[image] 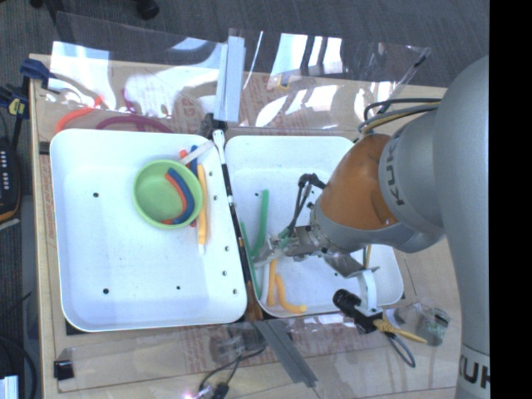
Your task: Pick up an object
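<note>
The gripper [278, 248] sits low in the right bin [332, 152], its grip impossible to read. A green stick [263, 219] lies just left of it, an orange piece [283, 296] below; the arm [366, 198] hides the rest.

Gripper [281, 248] fingertips too small, blurred

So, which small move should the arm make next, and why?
Probably a short descent onto the green stick: the gripper sits in the right bin just beside it, with the orange pieces below. Whether anything is already gripped is unclear.
</note>
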`<state>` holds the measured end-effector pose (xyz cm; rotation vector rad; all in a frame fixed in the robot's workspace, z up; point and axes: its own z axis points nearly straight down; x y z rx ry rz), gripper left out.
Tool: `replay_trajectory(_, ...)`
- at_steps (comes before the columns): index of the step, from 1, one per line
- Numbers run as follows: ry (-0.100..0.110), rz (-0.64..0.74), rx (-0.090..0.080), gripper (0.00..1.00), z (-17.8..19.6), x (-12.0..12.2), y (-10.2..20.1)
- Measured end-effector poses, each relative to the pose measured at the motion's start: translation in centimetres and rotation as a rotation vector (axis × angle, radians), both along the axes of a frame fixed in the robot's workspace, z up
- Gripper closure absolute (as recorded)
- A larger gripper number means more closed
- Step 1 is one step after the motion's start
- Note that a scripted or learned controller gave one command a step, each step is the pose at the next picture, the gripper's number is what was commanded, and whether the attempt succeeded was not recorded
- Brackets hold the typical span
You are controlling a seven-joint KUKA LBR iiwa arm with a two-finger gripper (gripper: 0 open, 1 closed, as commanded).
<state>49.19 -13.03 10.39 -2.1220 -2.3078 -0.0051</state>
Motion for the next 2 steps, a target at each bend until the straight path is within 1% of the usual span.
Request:
replay_trajectory(1,0.007,-0.281,-0.014,0.00,-1.3,6.1,1.2)
replay_trajectory(2,0.005,-0.274,-0.007,1.00,-0.2,6.3,1.5)
